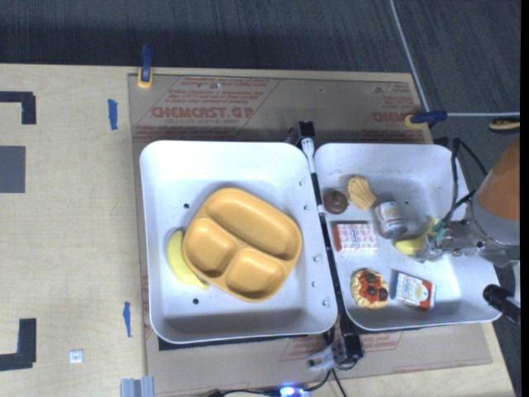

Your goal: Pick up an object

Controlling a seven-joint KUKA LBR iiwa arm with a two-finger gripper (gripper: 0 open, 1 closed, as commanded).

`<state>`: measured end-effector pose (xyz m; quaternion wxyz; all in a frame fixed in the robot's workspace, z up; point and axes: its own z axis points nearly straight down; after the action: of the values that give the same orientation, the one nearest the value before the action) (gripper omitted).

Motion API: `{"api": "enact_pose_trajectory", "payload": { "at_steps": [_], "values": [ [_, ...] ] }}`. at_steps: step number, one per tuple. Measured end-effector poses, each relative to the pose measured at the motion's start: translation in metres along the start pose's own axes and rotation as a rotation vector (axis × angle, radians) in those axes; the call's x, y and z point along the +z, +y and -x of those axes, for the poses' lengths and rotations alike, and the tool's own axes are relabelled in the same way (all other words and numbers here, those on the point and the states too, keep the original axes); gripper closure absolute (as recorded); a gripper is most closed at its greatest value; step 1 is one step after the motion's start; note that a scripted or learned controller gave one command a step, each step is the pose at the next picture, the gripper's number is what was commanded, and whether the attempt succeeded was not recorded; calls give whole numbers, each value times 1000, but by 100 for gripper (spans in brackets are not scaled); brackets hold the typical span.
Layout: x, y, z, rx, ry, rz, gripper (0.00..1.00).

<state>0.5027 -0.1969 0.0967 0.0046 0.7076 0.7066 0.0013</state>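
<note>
At three o'clock in the right shallow white bin [438,160], the grey pincer [431,242] sits at a small yellow banana-shaped toy [408,245], beside a silver metal can [388,217]; whether it grips I cannot tell.

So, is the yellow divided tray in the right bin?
No, the yellow divided tray lies in the left bin, partly covering a banana.

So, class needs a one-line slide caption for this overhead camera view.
The end effector reaches into the right bin among small food items; a yellow divided tray fills the left bin.
</note>
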Motion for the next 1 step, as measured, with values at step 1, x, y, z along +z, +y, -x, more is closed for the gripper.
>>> {"api": "enact_pose_trajectory", "payload": {
  "at_steps": [1],
  "values": [
    [10,35,-31,-2,2,-3,100]
  ]
}}
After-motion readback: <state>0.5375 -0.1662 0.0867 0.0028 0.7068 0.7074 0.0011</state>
